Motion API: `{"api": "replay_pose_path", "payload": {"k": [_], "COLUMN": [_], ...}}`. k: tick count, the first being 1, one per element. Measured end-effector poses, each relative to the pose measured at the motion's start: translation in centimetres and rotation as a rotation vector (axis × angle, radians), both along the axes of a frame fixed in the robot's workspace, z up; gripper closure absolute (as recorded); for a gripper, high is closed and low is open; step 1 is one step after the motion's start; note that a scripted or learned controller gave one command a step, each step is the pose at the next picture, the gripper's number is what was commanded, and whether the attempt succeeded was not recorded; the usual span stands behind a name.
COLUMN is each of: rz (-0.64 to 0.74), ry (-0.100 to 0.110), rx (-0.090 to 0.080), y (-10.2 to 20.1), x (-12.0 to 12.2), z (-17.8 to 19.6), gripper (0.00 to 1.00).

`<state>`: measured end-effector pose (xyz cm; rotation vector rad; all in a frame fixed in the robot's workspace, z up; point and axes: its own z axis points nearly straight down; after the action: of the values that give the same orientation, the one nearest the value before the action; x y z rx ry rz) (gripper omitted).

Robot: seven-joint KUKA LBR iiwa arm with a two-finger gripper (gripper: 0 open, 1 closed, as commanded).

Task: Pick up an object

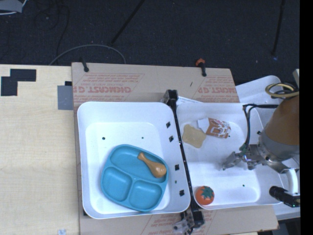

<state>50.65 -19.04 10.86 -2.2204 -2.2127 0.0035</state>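
In the camera view, the gripper [234,161] hovers low over the right bin [252,192], its fingers spread apart and holding nothing. The nearest object, a flat tan sponge-like piece [193,136], lies up and to the left of it, near the divider, its long axis roughly across the bin. An orange ball [205,194] sits below-left

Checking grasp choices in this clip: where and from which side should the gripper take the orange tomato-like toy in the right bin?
The tomato toy sits at the near left corner of the right bin, against the rim. It looks round, so a top-down grip across its middle seems best, fingers set along the wall rather than across it. The gripper is to its right, higher in the bin.
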Motion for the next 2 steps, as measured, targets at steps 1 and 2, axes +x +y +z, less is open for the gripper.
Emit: {"api": "replay_pose_path", "payload": {"k": [1, 2], "rz": [-0.005, 0.006], "ry": [-0.001, -0.008], "rx": [-0.001, -0.003], "y": [-0.2, 0.3], "x": [0.0, -0.4], "z": [1.2, 7.3], "gripper": [1.00, 1.00]}}
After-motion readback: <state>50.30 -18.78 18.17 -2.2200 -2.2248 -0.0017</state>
